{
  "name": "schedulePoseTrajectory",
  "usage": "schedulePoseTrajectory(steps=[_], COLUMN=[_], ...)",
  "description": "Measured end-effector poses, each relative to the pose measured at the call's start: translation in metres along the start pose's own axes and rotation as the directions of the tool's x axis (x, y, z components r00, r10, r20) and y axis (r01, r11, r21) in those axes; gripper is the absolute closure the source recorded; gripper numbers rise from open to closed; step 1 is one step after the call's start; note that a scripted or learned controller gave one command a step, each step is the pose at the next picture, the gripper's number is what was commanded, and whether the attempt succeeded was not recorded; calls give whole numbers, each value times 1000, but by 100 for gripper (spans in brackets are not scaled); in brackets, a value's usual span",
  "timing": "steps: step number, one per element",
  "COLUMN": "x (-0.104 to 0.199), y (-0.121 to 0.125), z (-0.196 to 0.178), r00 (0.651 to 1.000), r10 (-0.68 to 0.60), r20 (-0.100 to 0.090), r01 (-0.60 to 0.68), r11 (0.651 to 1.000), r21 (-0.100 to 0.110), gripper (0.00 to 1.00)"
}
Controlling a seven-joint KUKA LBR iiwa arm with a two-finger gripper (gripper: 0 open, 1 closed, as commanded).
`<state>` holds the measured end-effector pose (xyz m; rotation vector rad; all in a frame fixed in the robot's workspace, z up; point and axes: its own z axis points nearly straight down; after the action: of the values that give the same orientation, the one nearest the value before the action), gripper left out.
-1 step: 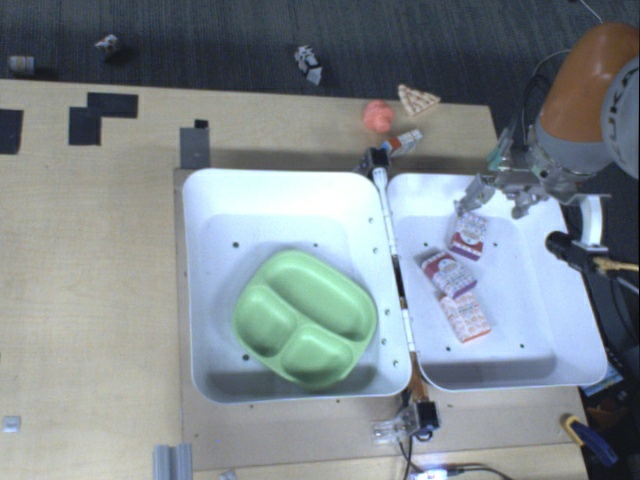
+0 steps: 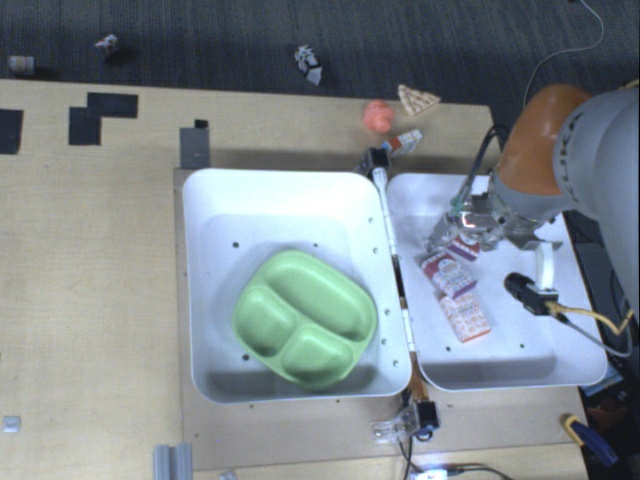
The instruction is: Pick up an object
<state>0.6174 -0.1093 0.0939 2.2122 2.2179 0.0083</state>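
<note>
Nearest us, toward 6 o'clock, the pale wooden desk carries two shallow white bins side by side. The left bin, at about 8 o'clock, holds a green divided plate lying in its near half. The right bin, at about 4 o'clock, holds two small flat packets printed red and white. The near packet lies close to the bin's middle. The far packet lies just beyond it toward 11 o'clock, and the two touch or nearly touch.

Over the far packet's far end hangs the tool, carried by the grey arm that reaches in from 3 o'clock. We cannot tell how far open the tool is, and we see nothing held in it.

We judge the step in hand to be closing in on the far packet. To do it well, the tool should come straight down across the packet's narrow width. A flat packet gives little to grip and may slide on the smooth bin floor. The shared rim between the bins lies near the packet at its 9 o'clock, so room is tight there. Open bin floor lies toward 5 o'clock.

Farther off, at 12 o'clock on the desk beyond the bins, sit an orange ball and a few small oddments.
</note>
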Motion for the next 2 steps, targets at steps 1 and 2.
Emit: schedulePoseTrajectory(steps=[1, 2], x=[0, 0], y=[3, 3], z=[-13, -13], r00=[1000, 1000], r10=[-2, -2], r20=[2, 2], r01=[2, 2], r11=[1000, 1000], r21=[-9, -8], gripper=[100, 0])
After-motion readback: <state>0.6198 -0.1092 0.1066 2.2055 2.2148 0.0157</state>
